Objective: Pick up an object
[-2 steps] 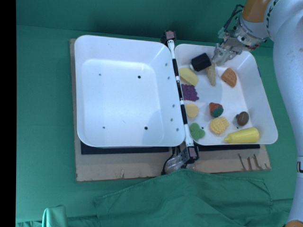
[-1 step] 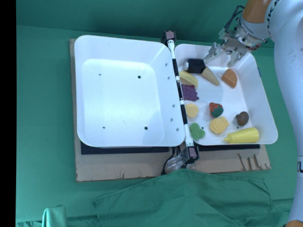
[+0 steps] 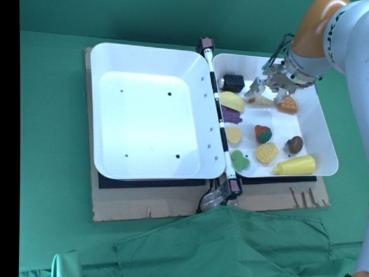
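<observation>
The left bin [image 3: 151, 111] sat beside the right bin [image 3: 323, 133], which held everything else. Along that right bin's left wall lay a black block [image 3: 233, 82], a yellow wedge [image 3: 232, 101], a purple piece [image 3: 231, 115], a pale yellow round [image 3: 233, 134] and a green piece [image 3: 240, 160]. Nearer its middle were a red strawberry [image 3: 263, 133] and yellow corn [image 3: 266, 152]. My gripper [image 3: 270, 94] hung over its far part, fingers spread apart, astride a pale tan object [image 3: 262, 101], with an orange piece [image 3: 287, 105] just right. A brown item [image 3: 295, 144] and yellow bottle [image 3: 296, 165] lay near the front.
</observation>
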You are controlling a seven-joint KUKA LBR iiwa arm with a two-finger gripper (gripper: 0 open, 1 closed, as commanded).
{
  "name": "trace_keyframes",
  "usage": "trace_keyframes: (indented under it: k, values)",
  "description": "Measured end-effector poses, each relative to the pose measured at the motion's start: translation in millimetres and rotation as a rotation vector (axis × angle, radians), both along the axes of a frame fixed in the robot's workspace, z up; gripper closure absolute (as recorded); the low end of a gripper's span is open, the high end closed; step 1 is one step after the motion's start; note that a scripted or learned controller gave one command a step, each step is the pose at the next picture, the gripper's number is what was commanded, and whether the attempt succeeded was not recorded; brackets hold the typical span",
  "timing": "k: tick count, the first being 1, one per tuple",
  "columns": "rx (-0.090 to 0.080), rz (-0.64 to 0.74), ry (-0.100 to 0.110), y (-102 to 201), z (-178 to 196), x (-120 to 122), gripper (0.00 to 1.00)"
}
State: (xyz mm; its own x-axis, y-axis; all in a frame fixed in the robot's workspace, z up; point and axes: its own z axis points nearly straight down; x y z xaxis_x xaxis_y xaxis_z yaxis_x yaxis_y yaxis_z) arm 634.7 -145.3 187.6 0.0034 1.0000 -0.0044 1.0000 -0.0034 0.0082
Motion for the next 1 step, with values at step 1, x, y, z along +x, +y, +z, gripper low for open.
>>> trace_keyframes:
  k: [1]
  values:
    - [-0.002,-0.003,-0.008,-1.5,13.3,3.2,1.00]
